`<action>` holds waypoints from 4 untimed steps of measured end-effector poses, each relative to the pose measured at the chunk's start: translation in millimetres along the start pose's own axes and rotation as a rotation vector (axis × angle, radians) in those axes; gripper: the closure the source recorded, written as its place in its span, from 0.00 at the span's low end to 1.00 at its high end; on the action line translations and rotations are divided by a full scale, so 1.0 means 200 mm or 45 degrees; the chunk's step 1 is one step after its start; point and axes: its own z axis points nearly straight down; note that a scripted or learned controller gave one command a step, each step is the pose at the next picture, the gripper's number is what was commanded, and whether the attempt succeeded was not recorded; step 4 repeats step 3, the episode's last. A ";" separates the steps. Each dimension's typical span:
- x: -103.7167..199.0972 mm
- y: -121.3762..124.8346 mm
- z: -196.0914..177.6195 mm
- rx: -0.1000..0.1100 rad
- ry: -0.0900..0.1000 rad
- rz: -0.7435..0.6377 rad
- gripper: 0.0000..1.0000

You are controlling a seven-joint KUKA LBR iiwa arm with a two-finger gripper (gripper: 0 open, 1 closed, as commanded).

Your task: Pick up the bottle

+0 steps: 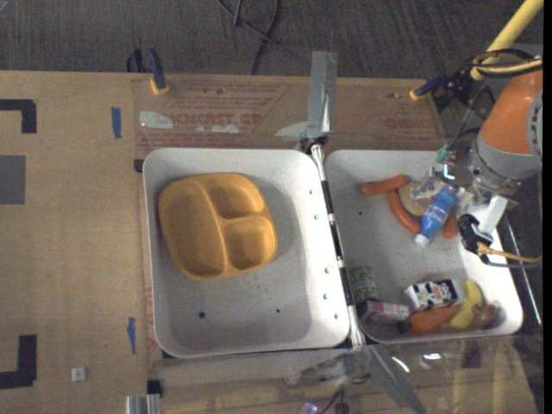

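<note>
Blue bottle (435,213) tilted in right bin (379,270), tool (448,198) at its top

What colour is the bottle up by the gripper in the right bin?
The small plastic bottle is blue with a white cap, seen in the camera view.

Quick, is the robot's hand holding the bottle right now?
Gripper: sits right over the blue bottle; a grip on it cannot be told.

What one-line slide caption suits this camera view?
Gripper poised at the blue bottle in the right bin; yellow divided plate in the left bin.
</note>
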 end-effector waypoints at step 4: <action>0.29 0.15 -0.51 0.040 -0.001 -0.407 1.00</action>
